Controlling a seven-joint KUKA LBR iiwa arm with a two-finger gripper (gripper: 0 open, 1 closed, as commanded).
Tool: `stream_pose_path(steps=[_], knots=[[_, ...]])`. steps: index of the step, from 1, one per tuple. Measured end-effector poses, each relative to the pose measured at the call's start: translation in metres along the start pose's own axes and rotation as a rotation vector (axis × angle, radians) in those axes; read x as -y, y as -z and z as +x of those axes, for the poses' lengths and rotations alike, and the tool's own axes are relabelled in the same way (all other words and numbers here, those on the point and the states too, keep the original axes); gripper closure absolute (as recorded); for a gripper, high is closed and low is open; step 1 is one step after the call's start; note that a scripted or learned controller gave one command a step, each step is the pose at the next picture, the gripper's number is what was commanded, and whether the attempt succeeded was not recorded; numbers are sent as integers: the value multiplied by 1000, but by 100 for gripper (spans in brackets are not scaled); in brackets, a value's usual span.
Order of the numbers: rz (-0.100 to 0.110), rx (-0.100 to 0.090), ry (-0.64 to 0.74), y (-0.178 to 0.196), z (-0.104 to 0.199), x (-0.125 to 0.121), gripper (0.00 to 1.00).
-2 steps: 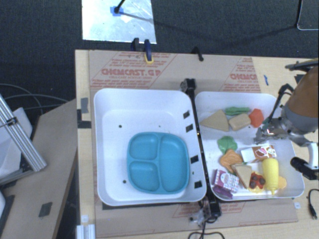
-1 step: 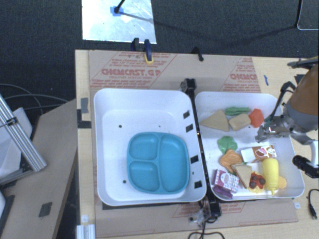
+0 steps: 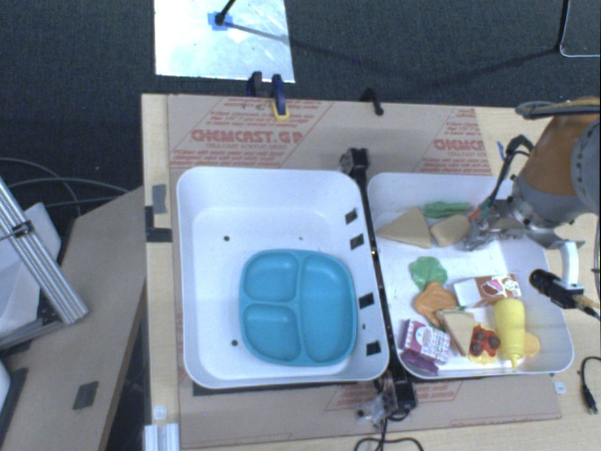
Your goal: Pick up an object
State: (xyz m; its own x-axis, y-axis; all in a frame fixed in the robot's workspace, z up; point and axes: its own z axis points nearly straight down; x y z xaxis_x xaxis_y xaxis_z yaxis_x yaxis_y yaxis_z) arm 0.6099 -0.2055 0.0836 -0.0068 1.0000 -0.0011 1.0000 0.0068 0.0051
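A: Camera view, from above: how far had the pick progressed?

B: By the look of it, nothing had been lifted. The arm point(image 3: 562, 172) reached in from the right, its jaws point(image 3: 476, 228) low over the far part of the right bin point(image 3: 554, 350). Every item lay on the bin floor.

A: Which thing lay closest to the jaws?

B: A tan block point(image 3: 449, 230), just to their left and possibly touching; a tan wedge point(image 3: 406, 225) and a green piece point(image 3: 445, 209) lay beside it. Whether the jaws stood apart or together could not be told.

A: And the remainder?

B: Nearer the front lay a yellow bottle point(image 3: 510, 325), a purple packet point(image 3: 424, 342) and an orange piece point(image 3: 434, 299), well apart from the jaws. The left bin point(image 3: 216, 205) held a blue divided tray point(image 3: 299, 306). Grasp and lift were judged still outstanding.
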Motion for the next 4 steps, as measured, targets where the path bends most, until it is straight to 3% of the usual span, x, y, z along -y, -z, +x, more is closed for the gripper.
stream_pose_path(steps=[1, 2, 3, 4], knots=[[-1, 1, 1, 13, -1, 1, 100], [1, 0, -2, 2, -1, -25, 100], [-1, 2, 1, 12, -1, -25, 100], [2, -1, -1, 1, -1, -40, 100]])
